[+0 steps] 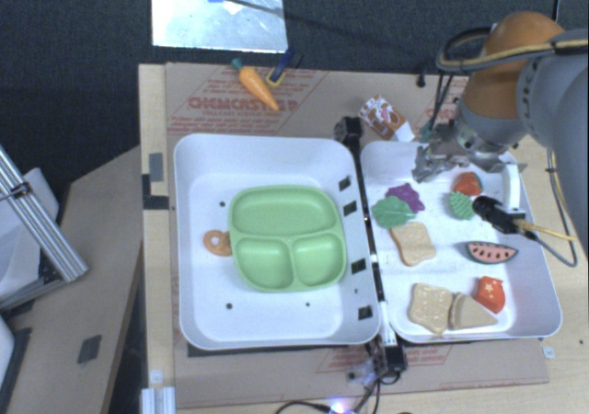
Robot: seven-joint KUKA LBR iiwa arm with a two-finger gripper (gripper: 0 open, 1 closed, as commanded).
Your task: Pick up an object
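Gripper (431,166) over right bin (538,311) top | hold: cannot tell | grapes (405,196) near, untouched | pickup not yet done

Toy food flat in right bin (543,311): bread slices (413,243), watermelon wedge (490,252), purple grapes (405,196), green lettuce (392,212).

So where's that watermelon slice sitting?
The watermelon slice lies in the right bin, near its right side, above the red strawberry piece and right of the bread slice.
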